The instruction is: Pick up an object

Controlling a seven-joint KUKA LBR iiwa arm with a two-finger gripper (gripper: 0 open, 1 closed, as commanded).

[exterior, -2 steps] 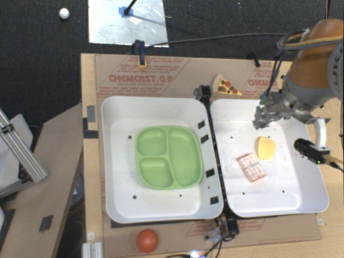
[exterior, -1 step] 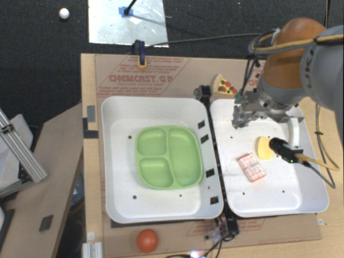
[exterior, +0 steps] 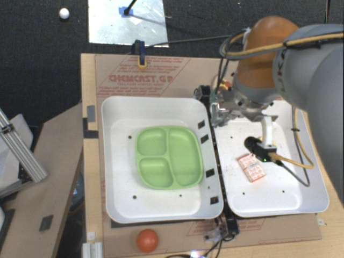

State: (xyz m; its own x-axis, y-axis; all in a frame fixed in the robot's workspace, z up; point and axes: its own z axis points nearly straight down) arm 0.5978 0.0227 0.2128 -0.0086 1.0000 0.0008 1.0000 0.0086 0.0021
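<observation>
Overhead view of the two white bins. The gripper (exterior: 219,113) hangs over the far-left corner of the right bin (exterior: 306,198), close to the wall it shares with the left bin (exterior: 115,198); whether it is apart or together cannot be told from this angle, and nothing is seen held in it. The nearest candidate is a small pink-and-white patterned block (exterior: 251,167), lying flat on the floor of the right bin, toward the near side of the gripper and apart from it. It is judged light and low, possibly soft or packet-like, so a grasp from above across its two longer edges, at mid-length, seems the surest. The green divided plate (exterior: 168,157), centred in the left bin, is judged stiff, light and smooth plastic; lying flat, it offers only its thin raised rim. An orange ball (exterior: 147,240) rests outside the bins, at the near edge.
</observation>
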